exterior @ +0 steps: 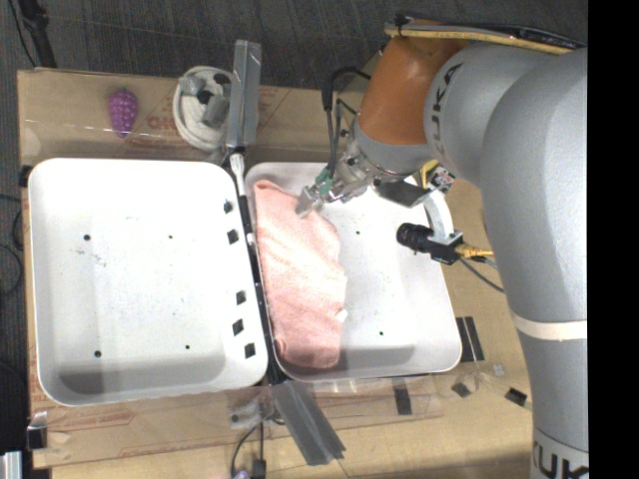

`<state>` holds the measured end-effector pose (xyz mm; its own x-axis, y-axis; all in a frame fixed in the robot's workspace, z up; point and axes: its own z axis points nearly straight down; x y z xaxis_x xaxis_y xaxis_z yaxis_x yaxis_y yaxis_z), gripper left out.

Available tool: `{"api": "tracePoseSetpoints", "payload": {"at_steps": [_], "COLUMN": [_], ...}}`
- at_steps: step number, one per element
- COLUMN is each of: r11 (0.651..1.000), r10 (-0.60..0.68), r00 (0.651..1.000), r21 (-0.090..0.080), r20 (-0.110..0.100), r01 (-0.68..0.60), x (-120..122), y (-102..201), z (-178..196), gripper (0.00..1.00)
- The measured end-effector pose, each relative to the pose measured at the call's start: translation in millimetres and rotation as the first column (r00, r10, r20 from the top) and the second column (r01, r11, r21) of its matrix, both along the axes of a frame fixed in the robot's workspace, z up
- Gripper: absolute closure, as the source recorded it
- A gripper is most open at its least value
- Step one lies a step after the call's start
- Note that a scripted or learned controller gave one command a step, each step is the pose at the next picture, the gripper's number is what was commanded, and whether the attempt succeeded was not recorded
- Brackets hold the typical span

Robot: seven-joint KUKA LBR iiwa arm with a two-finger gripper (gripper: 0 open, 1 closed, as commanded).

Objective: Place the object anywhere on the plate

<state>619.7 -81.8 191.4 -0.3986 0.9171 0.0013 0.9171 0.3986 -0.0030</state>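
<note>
A pink cloth (300, 277) lies lengthwise along the left side of the right bin (409, 307), from its back wall to its front wall. My gripper (312, 199) is low over the cloth's far right corner, at or just touching its top edge. The arm comes down from the upper right, and its orange band (399, 93) sits above the bin's back rim. The wrist hides part of the bin's back wall.
The left bin (130, 277) stands beside the right one, with a grey divider bar (243, 98) running between them at the back. A small purple grape-like object (122, 111) and a white coiled item (203, 103) lie on the bench behind the left bin. A black cable fitting (424, 238) hangs over the right bin.
</note>
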Motion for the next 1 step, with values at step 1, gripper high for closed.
{"api": "tracePoseSetpoints", "payload": {"at_steps": [1], "r11": [1.0], "r10": [0.007], "r00": [1.0], "r21": [0.0], "r20": [0.001], "r01": [-0.007], "x": [0.4], "y": [0.9], "z": [39.6], "gripper": [1.0]}}
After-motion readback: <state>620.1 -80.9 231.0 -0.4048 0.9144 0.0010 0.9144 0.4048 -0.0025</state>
